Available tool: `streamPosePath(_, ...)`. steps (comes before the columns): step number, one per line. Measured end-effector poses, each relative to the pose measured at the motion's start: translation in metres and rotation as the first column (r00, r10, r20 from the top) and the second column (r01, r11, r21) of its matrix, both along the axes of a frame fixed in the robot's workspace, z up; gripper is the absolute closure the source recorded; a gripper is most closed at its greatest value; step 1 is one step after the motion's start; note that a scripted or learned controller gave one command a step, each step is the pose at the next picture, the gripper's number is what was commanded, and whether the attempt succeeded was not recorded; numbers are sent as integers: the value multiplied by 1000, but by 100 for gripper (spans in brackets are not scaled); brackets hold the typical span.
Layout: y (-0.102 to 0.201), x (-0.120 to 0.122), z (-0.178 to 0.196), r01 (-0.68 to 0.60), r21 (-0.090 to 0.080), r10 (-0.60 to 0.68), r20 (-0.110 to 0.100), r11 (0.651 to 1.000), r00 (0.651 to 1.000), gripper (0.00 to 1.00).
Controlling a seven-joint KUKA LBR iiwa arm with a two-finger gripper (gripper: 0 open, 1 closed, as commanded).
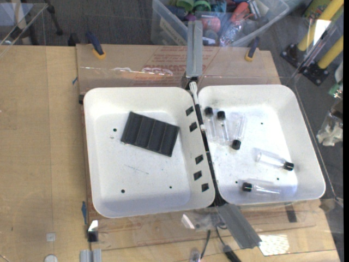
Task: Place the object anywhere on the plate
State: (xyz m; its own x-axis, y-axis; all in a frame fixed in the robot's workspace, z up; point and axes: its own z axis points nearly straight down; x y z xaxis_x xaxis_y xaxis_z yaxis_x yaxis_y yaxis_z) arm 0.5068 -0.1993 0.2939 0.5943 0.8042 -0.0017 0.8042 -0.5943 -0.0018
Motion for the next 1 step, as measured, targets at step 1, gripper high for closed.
streamPosePath(1,0,0,0,0,0,0,0,1000,1000,0)
